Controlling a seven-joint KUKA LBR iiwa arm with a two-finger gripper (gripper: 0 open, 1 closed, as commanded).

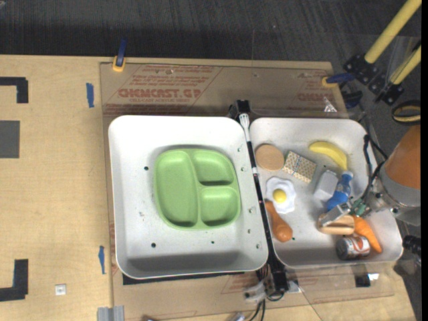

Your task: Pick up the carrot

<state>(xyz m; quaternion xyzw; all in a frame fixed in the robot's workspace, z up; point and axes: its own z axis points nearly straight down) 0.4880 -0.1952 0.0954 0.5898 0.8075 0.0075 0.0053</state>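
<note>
The carrot [368, 235] is orange with a green leafy top and lies slanted in the near right corner of the right bin [304, 126]. It rests between a hot dog [338, 225] and a small can [352, 247]. The arm, with its orange band [408, 160], comes in over the bin's right rim. My gripper [372, 198] hangs just above and behind the carrot's green top, partly hidden by the wrist and cables.
The right bin also holds a banana [329, 154], a round biscuit [269, 156], a cracker [299, 166], a fried egg [281, 195], a blue and grey item [332, 187] and an orange-red stick [278, 222] by the left wall. A green divided plate [196, 187] lies in the left bin [127, 179].
</note>
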